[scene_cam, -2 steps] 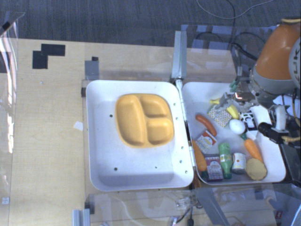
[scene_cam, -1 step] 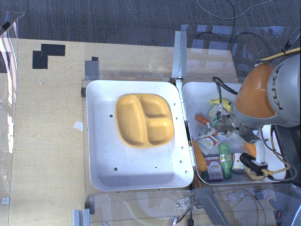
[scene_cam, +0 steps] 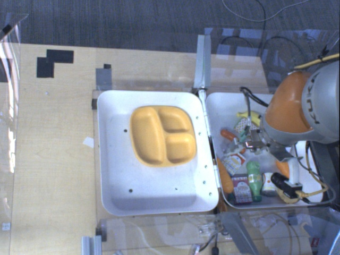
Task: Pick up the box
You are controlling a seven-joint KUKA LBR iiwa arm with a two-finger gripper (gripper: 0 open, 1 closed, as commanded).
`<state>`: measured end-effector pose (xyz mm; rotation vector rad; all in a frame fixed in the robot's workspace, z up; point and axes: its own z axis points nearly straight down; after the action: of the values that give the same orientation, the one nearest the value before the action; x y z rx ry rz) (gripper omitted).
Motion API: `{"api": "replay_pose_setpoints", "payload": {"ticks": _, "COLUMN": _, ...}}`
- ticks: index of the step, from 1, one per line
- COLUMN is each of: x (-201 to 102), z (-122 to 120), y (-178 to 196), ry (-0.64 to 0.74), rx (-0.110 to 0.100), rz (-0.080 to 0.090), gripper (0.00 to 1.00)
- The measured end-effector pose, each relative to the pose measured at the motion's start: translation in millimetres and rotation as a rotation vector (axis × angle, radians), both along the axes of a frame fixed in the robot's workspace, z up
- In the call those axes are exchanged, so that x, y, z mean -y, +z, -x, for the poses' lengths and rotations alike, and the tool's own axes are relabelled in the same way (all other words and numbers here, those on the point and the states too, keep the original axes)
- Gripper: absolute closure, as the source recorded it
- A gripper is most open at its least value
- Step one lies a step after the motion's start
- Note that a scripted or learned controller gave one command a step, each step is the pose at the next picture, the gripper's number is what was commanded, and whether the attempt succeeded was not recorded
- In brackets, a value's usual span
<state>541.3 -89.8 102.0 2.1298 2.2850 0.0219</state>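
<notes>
Wooden bench [scene_cam: 53, 142] carries two white bins; left bin [scene_cam: 114, 190] holds a yellow tray [scene_cam: 162, 134]. Gripper [scene_cam: 254, 141] (jaw state cannot be told) over cluttered right bin [scene_cam: 215, 110]. Grey carpet [scene_cam: 106, 15] behind.

Partial black lettering "KU" on the grey arm [scene_cam: 323, 102] casing, printed box [scene_cam: 241, 189] label too small to read

Left bin [scene_cam: 114, 190]: white plastic, smooth, faint sheen. Divided tray [scene_cam: 162, 134] in it: yellow plastic, matt. Bench [scene_cam: 53, 158] left of bin: pale wood-look, smooth. Arm shell [scene_cam: 289, 108] right of bin: glossy orange and grey. Box [scene_cam: 241, 187] below arm: printed card.
</notes>
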Motion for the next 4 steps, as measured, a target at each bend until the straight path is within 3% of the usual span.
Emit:
{"api": "replay_pose_setpoints", "payload": {"ticks": 1, "x": 0.6, "z": -7.4, "y": 16.2, "ry": 0.137, "rx": -0.017, "rz": 0.000, "gripper": 0.00}}
{"api": "replay_pose_setpoints", "payload": {"ticks": 2, "x": -1.7, "z": 12.3, "y": -4.8, "ry": -0.013, "rx": 0.012, "rz": -0.004, "gripper": 0.00}}
{"api": "replay_pose_setpoints", "payload": {"ticks": 3, "x": -1.4, "z": 9.5, "y": 7.2, "ry": -0.010, "rx": 0.022, "rz": 0.001, "gripper": 1.00}}
{"api": "replay_pose_setpoints", "payload": {"ticks": 4, "x": -1.2, "z": 9.7, "y": 7.1, "ry": -0.010, "rx": 0.021, "rz": 0.001, "gripper": 0.00}}
